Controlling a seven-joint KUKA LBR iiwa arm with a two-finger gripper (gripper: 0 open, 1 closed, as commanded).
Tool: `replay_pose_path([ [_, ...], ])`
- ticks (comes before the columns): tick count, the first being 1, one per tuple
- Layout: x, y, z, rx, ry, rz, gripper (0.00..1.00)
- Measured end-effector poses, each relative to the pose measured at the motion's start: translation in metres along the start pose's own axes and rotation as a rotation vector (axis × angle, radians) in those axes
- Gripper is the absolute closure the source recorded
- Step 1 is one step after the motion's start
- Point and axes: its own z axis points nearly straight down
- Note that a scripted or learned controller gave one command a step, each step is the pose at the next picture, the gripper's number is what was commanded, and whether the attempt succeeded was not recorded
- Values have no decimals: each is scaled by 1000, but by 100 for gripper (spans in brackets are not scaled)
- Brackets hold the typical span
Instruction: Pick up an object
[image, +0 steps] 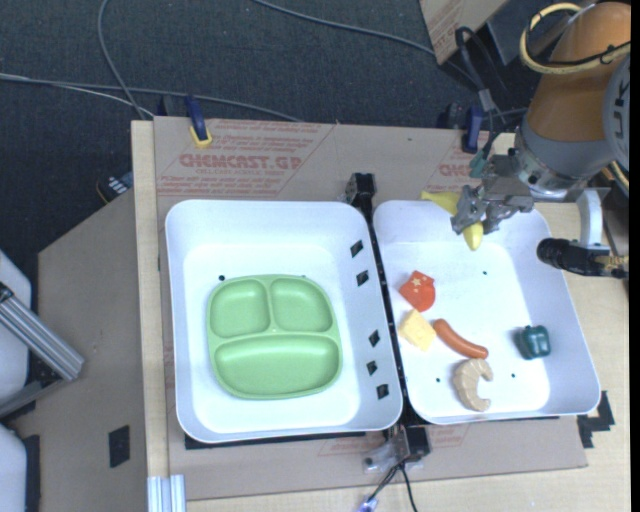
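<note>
A cardboard-topped bench (250, 150) on dark carpet carries two white bins, with the gripper (478, 215) at upper right of the frame, over the far rim of the right bin (560, 300). Its fingers appear pinched on a yellow, banana-like piece (472, 236) whose tip hangs below them; I judge the grasp shallow, so I would lift straight and slowly before any sideways travel. Nearest edges are the bin's back wall and the black divider clips (358, 250) to the left. Lower in this bin lie a red piece (418, 291), a yellow wedge (418, 330), a sausage (461, 339), a tan piece (473, 385) and a green piece (533, 342), well apart from the gripper. The left bin (190, 300) holds a green divided tray (273, 335); open room lies above.
</note>
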Motion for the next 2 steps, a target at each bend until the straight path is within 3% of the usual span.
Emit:
replay_pose_path([
  [2,112,-11,18,1,-1,1,100],
])
